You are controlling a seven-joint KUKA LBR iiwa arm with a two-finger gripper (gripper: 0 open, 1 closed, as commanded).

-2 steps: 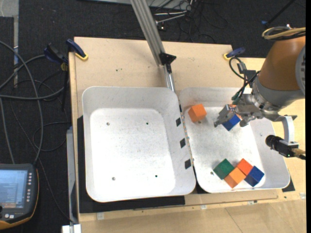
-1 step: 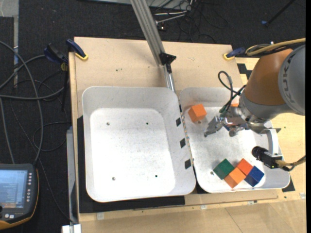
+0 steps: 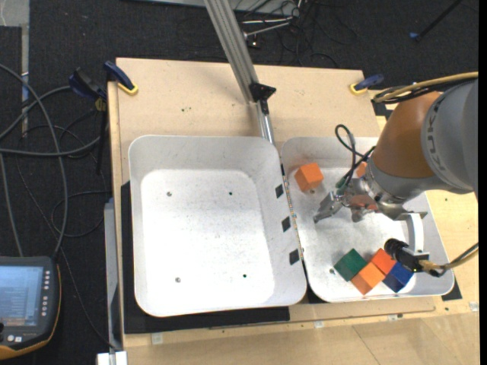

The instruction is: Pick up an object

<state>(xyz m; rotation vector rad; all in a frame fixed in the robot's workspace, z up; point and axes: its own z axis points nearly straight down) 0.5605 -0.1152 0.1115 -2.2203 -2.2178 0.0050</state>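
Camera view, orange cube (image 3: 308,177) just beside pincer (image 3: 329,210)

The left bin (image 3: 202,226) is lying open across the frame's middle. In the right bin (image 3: 319,276), an orange block (image 3: 309,177) is sitting upper left, and green (image 3: 351,265), orange (image 3: 368,277) and blue (image 3: 398,277) blocks are crowding the lower right corner.

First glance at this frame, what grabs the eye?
The grey arm with its orange band comes in from the right, its gripper low over the right bin. Just to the gripper's upper left sits a lone orange cube; in that bin's near corner a green block, an orange block and a blue block cluster tightly. The left bin shows bare, speckled white floor.
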